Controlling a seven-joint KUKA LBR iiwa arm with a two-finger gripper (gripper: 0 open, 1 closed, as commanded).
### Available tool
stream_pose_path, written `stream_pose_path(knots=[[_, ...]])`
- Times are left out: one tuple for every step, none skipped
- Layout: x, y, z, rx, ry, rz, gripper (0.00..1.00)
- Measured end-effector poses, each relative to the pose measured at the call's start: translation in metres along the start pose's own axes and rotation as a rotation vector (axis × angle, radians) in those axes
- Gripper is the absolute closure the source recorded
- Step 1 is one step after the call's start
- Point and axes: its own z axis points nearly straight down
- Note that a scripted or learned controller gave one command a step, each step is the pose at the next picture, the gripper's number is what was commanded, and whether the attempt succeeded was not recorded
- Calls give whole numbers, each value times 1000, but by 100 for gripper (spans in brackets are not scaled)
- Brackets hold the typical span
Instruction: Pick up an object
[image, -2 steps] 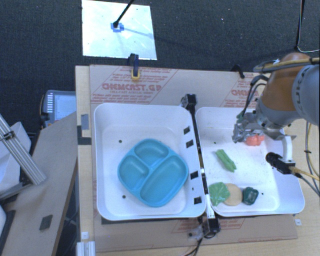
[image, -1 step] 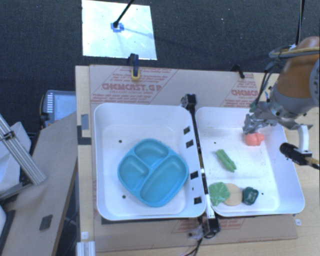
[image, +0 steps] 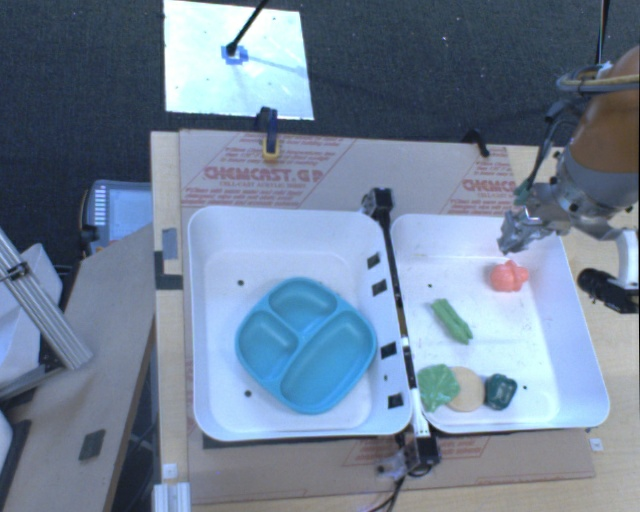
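Your gripper (image: 517, 236) hangs over the far edge of the right bin (image: 580, 330), just beyond the pink piece (image: 508, 277) that lies near that bin's far right corner. You cannot tell from this slant how far the jaws stand apart, and nothing shows between them, so count no object as held. By my reading you are in the approach step: the pick itself is not yet made.

The pink piece is the nearest candidate. To take it you would bring the gripper toward the bin's middle until it stands over the piece, then descend and close; the piece is small and lumpy, so a centred descent matters.

Count what you have. The right bin carries five small things: one pink piece, one long green piece (image: 452, 321) near the middle, and along the near edge one leafy green piece (image: 436, 385), one tan disc (image: 465, 390) touching it, and one dark green piece (image: 500, 391) just beside the disc. The left bin (image: 215, 300) carries one blue divided plate (image: 304, 344), with three compartments.
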Motion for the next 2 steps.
stream_pose_path(knots=[[0,1,-19,2,1,-1,100],[58,-9,-4,6,3,-5,100]])
